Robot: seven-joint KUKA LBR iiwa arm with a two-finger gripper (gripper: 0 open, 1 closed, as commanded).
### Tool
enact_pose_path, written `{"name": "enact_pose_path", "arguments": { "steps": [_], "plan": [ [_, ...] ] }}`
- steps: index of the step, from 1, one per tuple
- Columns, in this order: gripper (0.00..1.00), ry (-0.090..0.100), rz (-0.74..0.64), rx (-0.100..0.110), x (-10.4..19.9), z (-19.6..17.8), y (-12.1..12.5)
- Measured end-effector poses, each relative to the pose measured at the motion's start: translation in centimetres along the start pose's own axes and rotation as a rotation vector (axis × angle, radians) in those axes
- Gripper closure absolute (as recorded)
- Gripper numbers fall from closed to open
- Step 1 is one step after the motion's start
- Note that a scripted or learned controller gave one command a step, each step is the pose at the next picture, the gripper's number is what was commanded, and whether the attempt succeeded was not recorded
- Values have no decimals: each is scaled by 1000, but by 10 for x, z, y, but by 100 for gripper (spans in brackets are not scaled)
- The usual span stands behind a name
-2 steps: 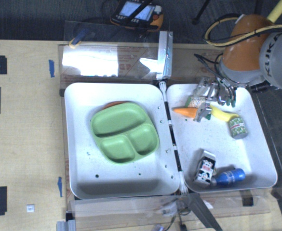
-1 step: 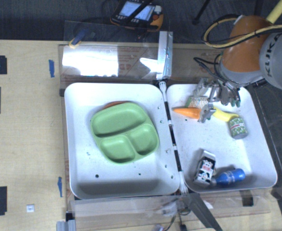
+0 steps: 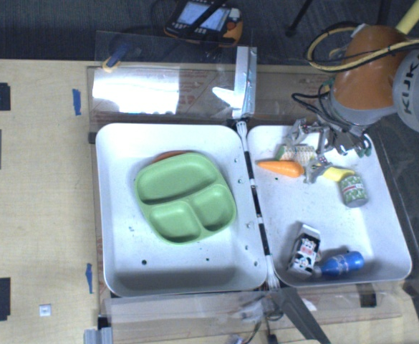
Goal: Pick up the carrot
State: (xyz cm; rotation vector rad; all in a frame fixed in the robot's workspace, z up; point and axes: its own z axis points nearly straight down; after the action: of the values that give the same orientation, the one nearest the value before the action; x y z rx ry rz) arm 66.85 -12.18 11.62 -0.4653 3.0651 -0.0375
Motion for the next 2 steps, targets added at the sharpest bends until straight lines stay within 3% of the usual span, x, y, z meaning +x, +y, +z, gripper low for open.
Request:
{"name": "enact_pose_path", "arguments": {
  "steps": [1, 2],
  "plan": [
    [0, 21, -465, -36, 58, -58, -25],
    [0, 17, -644, -39, 21, -39, 15]
  ]
}}
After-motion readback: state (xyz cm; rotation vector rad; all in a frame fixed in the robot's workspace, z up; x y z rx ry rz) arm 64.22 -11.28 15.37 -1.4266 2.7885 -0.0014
